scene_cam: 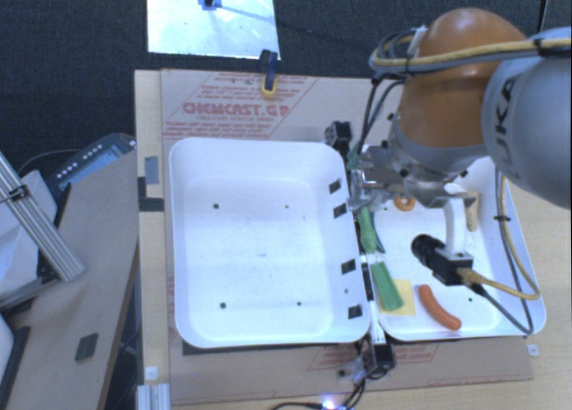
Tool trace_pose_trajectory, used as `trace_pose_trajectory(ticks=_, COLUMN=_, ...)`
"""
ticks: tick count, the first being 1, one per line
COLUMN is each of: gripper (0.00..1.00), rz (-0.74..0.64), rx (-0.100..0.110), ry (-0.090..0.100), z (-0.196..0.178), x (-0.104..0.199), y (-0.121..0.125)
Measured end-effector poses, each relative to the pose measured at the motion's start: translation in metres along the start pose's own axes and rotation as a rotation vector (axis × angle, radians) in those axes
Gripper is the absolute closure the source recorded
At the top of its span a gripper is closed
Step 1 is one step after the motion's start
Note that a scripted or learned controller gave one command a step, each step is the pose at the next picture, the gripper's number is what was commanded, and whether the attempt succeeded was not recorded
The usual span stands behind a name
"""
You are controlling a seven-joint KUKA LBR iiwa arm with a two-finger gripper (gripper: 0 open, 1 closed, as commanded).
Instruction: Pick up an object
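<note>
My gripper [365, 188] is low over the left side of the right bin [534, 308], close to the wall it shares with the left bin. Just below it a long green object [382, 270] lies along that wall, its upper end reaching up to the gripper. A flat yellow piece [407, 298] lies beside the green object's lower end. A red-orange sausage shape [440, 307] rests near the bin's front. A small orange ring [405, 204] sits under the wrist. The arm hides much of the right bin.
The left white bin [259, 146] stands beside the right one, joined by black clips [349, 267]. A pale beige object [471, 208] shows by the wrist on the right. Cardboard [234, 106] lies under the bins. Grey equipment [54, 221] stands at the left.
</note>
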State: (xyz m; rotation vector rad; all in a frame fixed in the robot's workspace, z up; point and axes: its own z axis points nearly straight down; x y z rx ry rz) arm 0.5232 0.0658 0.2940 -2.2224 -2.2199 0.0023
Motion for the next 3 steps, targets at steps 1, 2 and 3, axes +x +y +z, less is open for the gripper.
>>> trace_pose_trajectory(ticks=1, gripper=1.00, rz=-0.008, rx=0.003, ry=0.002, z=0.057, x=0.044, y=-0.008)
trace_pose_trajectory(ticks=2, gripper=1.00, rz=-0.010, rx=-0.016, ry=0.006, z=-0.062, x=0.077, y=0.014)
trace_pose_trajectory(ticks=3, gripper=1.00, rz=0.006, rx=0.002, ry=-0.001, z=0.001, x=-0.012, y=0.004)
